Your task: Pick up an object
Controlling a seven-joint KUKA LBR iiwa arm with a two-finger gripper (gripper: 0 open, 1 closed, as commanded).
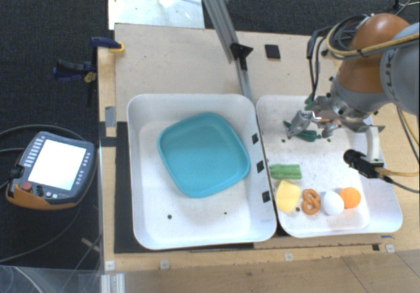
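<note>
down front in the right bin (394, 219) sit a pretzel (310, 202) and white egg (333, 203); my gripper (303, 125) hovers above, and i cannot tell how wide it is.

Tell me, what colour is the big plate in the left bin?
The plate is turquoise blue, seen in the camera view.

Grey arm (400, 68), orange band, black cables, metal claw (298, 124)

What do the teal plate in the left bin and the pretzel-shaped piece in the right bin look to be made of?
The teal plate looks like moulded plastic: one even colour, smooth matte face, rounded raised rim. The pretzel-shaped piece is probably a plastic or rubber toy food, judging by its uniform orange-brown and slight sheen, though it is too small to be sure.
</note>
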